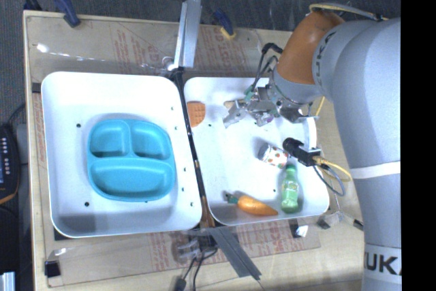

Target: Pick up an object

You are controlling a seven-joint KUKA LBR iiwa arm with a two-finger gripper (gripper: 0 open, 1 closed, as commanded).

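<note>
Here gripper [240, 110] hovers in right bin [225, 197], grip state unclear; orange slice [196, 112] just beside, apart.

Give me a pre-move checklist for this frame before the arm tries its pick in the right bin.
1. Gripper over the right bin: ok.
2. Nothing between its fingers: ok, no object seen there.
3. Finger opening: cannot tell.
4. Candidates in the bin: ok; carrot, green bottle, spotted white item, orange piece by the divider.
5. Carrot and bottle apart: cannot tell, they lie very close.
6. Blue tray out of the way in the left bin: ok.
</note>
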